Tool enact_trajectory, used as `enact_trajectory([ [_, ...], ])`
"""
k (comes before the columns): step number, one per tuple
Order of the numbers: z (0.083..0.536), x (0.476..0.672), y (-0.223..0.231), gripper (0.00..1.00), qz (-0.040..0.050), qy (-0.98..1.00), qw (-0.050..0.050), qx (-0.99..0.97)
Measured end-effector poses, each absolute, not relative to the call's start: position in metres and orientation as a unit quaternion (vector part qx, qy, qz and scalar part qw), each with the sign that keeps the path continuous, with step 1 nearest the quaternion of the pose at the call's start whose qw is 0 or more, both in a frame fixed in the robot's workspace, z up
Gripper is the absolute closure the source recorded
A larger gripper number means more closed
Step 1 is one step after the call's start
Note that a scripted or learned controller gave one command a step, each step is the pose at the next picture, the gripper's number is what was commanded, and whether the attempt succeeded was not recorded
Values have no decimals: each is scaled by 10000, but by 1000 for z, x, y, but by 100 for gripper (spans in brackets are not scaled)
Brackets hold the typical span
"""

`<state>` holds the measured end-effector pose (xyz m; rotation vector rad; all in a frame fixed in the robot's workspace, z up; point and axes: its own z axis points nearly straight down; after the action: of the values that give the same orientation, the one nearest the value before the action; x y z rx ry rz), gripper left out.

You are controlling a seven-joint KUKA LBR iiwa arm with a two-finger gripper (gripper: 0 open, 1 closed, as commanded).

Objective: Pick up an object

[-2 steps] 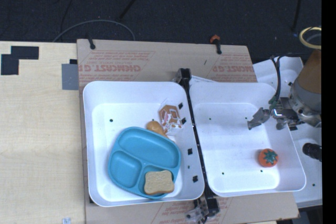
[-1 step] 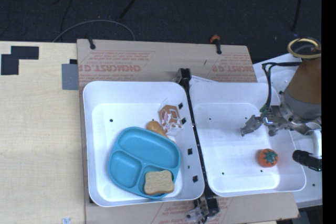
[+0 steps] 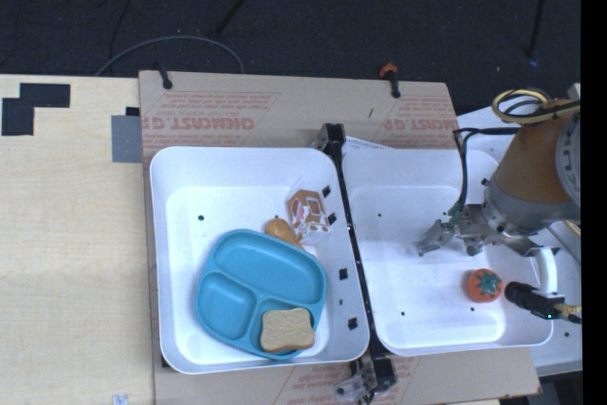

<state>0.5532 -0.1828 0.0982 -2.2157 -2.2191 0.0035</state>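
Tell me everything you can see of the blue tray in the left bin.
The blue tray looks like smooth plastic, rounded, with three compartments. It lies flat, turned at a slant, in the left bin. A slice of bread rests in its near-right compartment. A small orange-brown item sits at its far rim.

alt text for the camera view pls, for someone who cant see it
The grey arm's end effector hangs low over the right white bin, beside a small orange-red toy. The left white bin holds a blue divided plate with a slice of bread on it, and a clear packet behind the plate.
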Motion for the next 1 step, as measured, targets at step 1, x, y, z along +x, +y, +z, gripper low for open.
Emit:
enact_trajectory([
  [1, 87, 553, -182, 0, 12, -7070, 23, -7072],
])
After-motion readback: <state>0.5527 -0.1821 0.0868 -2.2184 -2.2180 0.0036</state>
